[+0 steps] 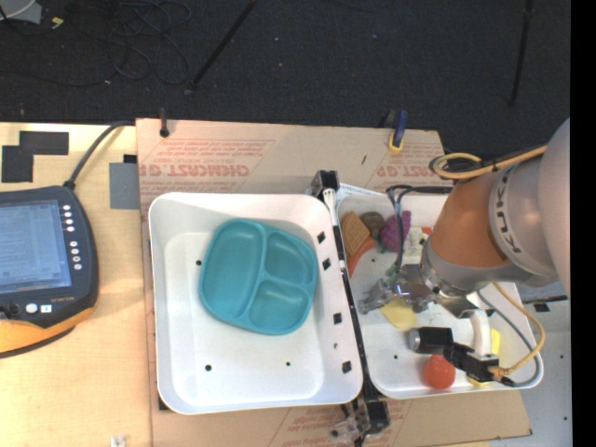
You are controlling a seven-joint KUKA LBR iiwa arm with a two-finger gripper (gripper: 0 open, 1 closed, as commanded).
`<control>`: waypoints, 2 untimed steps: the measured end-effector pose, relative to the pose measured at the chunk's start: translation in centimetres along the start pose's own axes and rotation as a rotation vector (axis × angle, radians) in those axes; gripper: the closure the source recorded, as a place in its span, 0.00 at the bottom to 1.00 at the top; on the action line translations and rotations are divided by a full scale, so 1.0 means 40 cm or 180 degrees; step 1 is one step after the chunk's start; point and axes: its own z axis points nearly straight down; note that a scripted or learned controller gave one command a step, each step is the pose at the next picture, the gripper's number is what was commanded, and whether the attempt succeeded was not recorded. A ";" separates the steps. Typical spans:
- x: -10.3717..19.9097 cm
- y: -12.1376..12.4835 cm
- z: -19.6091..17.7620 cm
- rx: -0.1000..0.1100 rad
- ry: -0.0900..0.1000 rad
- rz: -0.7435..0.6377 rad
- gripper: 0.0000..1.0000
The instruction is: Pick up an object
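Cardboard covers the bench (233,156) under two white bins. The arm (484,236) reaches in from the right and bends down over the right bin (396,386). The hand (389,293) sits low at mid-bin, just beside one yellow object (399,317); whether it is spread or pressed together cannot be told. One brown object (354,234) and one purple object (391,234) lie by the far wall, and one red ball (439,372) lies by the near rim. The left bin (177,343) holds one teal plate (259,276), with bare floor around it.

Robotics lab, robot arm (484,231), teach pendant (37,259) on the tabletop (102,352), cardboard sheet (242,156) under two white bins (242,366), loose cables (140,26) on dark floor (372,45).
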 end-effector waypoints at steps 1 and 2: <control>-0.009 -0.005 -0.026 0.0012 -0.0002 0.0017 1.00; 0.163 -0.030 -0.263 -0.0020 0.0005 -0.0007 1.00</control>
